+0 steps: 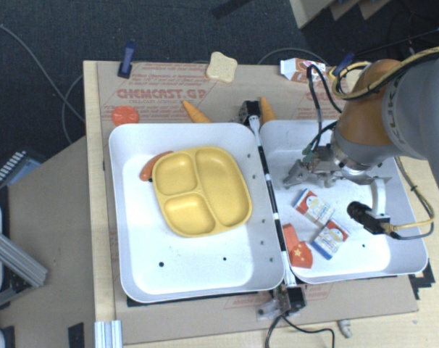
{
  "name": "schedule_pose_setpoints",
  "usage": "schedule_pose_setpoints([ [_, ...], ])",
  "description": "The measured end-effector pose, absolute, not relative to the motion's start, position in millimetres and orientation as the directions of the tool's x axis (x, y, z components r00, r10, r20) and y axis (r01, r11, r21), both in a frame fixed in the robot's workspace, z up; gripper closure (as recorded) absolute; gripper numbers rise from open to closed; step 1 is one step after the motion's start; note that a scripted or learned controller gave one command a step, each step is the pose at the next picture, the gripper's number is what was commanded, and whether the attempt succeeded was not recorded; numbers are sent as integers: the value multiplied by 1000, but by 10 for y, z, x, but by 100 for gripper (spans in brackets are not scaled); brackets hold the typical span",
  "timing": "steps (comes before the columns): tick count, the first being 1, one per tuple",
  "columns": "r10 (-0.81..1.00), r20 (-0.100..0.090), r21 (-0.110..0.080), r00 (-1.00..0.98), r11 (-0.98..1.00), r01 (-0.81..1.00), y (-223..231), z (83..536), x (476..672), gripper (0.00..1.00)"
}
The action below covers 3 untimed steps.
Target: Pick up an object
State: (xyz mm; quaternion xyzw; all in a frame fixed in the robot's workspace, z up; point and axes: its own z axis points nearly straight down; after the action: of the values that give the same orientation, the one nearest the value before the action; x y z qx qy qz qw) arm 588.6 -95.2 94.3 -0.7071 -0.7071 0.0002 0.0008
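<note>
1. In the right bin [400,263], your tool [315,171] hangs low over bare floor near the far left corner. From this slant you cannot tell whether it is apart or together, and nothing shows in its hold.
2. The nearest thing to pick is the white carton [312,206], just in front of the tool toward the near rim. A second carton [329,238] and a red packet [299,254] lie a little further that way.
3. If the tool drops where it now hangs, expect it to meet only the bin floor and come up with nothing.
4. The cartons lie flat and low. The tool will likely skid over the top or shove a carton along rather than pinch it, unless it straddles the narrow sides.
5. The second carton and the red packet sit close together. A grab at either may nudge the other or catch both, and such a hold would be loose.
6. The red packet lies by the wall shared with the left bin [132,267]. That wall may block one side of the tool.
7. In the left bin, the yellow plate [201,191] looks too broad to span. The orange piece [147,169] is tucked against its rim, so a reach for it may strike the plate.
</note>
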Motion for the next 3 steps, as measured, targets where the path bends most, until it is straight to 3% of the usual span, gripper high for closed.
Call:
schedule_pose_setpoints([
  [1, 1000, 1, -3, 1, -1, 1000, -910, 840, 5588, 0],
  [2, 1000, 1, 0, 1, -1, 1000, -907, 943, 5596, 100],
  [3, 1000, -2, 2, 1, -1, 1000, -1566, 1736, 5587, 100],
])
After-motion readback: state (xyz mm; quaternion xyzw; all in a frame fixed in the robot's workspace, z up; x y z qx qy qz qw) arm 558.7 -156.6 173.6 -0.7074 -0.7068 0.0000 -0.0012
